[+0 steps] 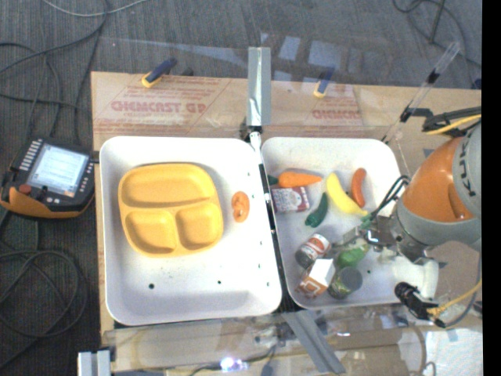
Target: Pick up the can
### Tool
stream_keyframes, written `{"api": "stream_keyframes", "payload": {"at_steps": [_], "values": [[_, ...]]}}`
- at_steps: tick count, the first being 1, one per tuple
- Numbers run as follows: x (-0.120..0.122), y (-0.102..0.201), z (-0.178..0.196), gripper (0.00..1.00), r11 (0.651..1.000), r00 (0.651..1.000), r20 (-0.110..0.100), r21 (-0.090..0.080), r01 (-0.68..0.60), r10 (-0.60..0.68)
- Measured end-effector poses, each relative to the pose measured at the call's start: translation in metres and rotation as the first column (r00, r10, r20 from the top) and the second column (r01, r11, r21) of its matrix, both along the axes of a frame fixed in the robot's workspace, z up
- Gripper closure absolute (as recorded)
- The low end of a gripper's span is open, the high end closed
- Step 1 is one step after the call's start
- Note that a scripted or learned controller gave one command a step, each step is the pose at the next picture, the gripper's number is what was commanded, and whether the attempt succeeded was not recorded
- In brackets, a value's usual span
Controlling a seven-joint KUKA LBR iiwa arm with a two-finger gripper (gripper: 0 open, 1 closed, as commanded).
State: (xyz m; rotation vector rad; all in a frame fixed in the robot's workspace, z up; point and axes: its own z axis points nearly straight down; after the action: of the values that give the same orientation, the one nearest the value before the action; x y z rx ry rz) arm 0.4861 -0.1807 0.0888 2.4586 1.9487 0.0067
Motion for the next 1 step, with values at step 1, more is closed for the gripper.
{"api": "stream_keyframes", "payload": {"at_steps": [1], "values": [[0.0679,0.0408,0.0002,0.0,1.0,1.0,0.003,-0.006,0.017,-0.017]]}}
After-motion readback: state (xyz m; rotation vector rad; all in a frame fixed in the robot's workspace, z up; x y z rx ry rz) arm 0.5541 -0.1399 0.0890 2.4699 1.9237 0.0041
